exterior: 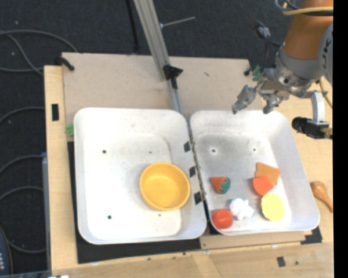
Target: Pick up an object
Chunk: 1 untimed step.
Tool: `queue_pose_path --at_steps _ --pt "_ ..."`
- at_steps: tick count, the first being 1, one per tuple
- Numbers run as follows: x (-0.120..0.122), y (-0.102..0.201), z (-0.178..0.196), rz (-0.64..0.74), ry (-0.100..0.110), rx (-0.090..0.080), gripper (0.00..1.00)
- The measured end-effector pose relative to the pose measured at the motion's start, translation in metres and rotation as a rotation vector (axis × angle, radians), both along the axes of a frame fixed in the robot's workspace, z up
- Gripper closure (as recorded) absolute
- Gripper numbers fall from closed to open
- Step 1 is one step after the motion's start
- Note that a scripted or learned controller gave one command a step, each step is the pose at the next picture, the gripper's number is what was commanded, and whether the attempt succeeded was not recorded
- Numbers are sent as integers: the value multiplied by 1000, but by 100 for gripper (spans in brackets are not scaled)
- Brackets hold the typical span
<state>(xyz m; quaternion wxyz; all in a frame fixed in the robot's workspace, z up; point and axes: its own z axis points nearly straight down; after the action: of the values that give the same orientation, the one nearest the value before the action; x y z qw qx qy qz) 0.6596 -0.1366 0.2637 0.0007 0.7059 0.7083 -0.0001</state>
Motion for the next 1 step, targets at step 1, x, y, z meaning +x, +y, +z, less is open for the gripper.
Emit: queue_pose_path --at_steps 1 --pt "0 0 0 0 0 -1 0"
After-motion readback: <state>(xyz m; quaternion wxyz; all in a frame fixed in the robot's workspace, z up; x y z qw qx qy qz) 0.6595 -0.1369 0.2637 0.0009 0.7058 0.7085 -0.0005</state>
